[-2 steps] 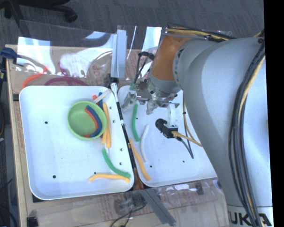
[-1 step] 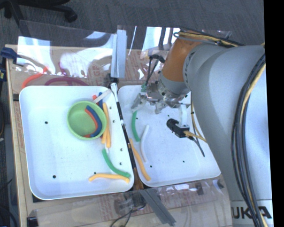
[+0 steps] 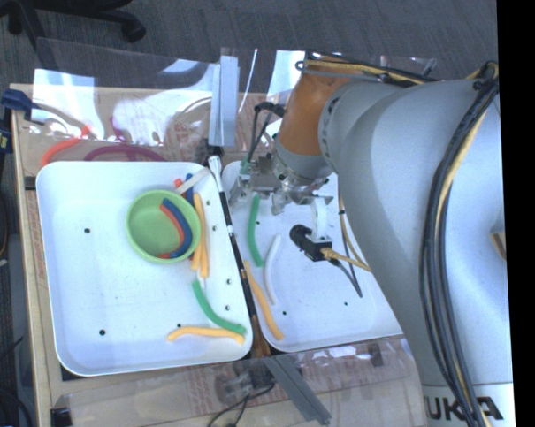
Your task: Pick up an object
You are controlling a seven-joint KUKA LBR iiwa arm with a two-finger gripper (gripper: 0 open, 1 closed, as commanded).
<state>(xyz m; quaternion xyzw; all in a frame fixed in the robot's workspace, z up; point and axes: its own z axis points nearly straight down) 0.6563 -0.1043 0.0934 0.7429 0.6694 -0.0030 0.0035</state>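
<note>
My gripper (image 3: 259, 184) hangs over the far left corner of the right bin (image 3: 361, 324), under the orange wrist band. Just below it a green stick (image 3: 253, 228) lies along the bin's left side, its upper end reaching up to the gripper. Whether the gripper touches it is hidden. A white stick (image 3: 271, 263) lies beside the green one, and an orange stick (image 3: 266, 311) lies nearer the front along the left wall.
The left bin (image 3: 85, 296) holds a green bowl (image 3: 153, 229) with blue and red pieces in it, yellow sticks (image 3: 201, 246), a curved green piece (image 3: 215, 312) and a yellow strip (image 3: 205, 333). The large grey arm covers the right bin's right side.
</note>
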